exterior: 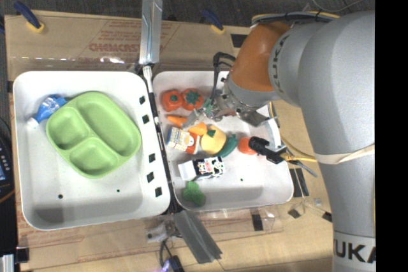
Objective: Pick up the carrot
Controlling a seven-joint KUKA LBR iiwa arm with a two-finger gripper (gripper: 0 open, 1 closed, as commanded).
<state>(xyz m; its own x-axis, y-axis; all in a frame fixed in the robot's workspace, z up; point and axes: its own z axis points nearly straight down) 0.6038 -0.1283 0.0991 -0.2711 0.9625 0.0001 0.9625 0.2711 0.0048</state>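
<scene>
Orange and small, the carrot (178, 119) is lying on the floor of the right bin (271, 191), just below the two tomatoes (182, 99) and beside the toy clutter. From the overhead camera, the gripper (215, 108) is hanging low over that clutter, close to the carrot's right end — whether it is gripping anything I cannot tell. Nothing is lifted yet, I judge; the pick is not done. A green tray (93, 132) is sitting in the left bin (38, 197).
</scene>
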